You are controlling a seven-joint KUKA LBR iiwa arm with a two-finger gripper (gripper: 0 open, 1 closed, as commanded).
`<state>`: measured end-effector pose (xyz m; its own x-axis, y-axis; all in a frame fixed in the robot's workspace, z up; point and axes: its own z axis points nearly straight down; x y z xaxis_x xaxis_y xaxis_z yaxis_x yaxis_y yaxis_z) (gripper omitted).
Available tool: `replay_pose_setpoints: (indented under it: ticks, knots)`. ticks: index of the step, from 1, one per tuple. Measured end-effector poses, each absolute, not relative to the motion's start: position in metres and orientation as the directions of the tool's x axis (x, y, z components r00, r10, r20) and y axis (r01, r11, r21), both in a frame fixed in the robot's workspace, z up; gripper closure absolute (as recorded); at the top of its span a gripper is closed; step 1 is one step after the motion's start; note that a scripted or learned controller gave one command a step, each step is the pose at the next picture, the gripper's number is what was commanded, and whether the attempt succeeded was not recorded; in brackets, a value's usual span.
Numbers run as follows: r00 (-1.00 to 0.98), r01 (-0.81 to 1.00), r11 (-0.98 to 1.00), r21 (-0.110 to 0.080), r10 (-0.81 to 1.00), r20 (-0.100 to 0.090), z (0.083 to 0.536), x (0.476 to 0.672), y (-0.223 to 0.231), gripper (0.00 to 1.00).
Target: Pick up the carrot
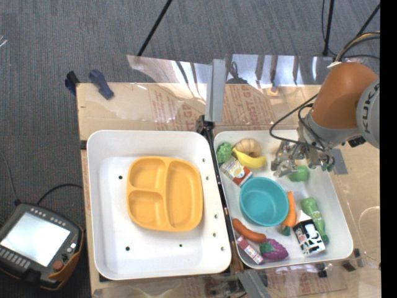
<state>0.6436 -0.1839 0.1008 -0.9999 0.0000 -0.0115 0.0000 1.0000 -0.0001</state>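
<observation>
The right-hand bin (pixel 338 213) is holding a teal bowl (pixel 263 200), the landmark here; the carrot (pixel 291 211) is leaning against its right rim. The gripper (pixel 296 164) is hovering above-right of the bowl, its claw state unreadable. It should be descending clear of the rim.

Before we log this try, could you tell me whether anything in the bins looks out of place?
Nothing looks spilled or damaged. The carrot lies wedged against the teal bowl in the crowded right bin, while the gripper hovers elsewhere, near a green item.
</observation>
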Motion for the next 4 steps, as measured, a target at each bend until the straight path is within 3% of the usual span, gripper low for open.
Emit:
replay_pose_setpoints:
  ticks: [1, 2, 3, 4]
  knots:
    - [-1.000, -0.001, 1.000, 0.000, -0.001, -0.011, 0.100, 0.643, -0.183, 0.00]
    - [-0.985, 0.171, 0.985, 0.002, 0.171, 0.000, 0.087, 0.557, -0.170, 0.00]
    - [-0.959, 0.285, 0.959, 0.002, 0.285, -0.007, 0.089, 0.500, -0.156, 0.00]
    - [-0.960, 0.281, 0.960, -0.002, 0.281, -0.006, 0.098, 0.500, -0.157, 1.00]
